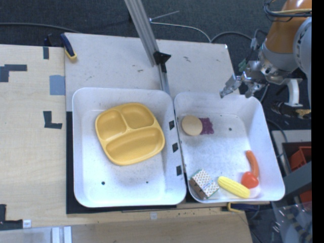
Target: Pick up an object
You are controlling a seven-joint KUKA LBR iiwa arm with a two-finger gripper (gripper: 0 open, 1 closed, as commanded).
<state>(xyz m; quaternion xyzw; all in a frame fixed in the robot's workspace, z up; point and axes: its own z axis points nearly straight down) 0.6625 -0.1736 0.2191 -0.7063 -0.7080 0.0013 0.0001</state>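
Objects, such as the corn cob (pixel 233 187) and carrot (pixel 252 163), lie in the right bin (pixel 268 130). The gripper (pixel 238 89) hovers above this bin's far rim, fingers apart and empty; picking is not begun.

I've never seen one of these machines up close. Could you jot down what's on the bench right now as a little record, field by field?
arm: grey with an orange band, reaching in from the right
hand: above the far rim of the right bin, nothing seen between its fingers
left bin: holds a yellow divided plate
right bin: tan round item touching a purple item; carrot; red item; corn cob; patterned block
task progress: nothing picked up yet
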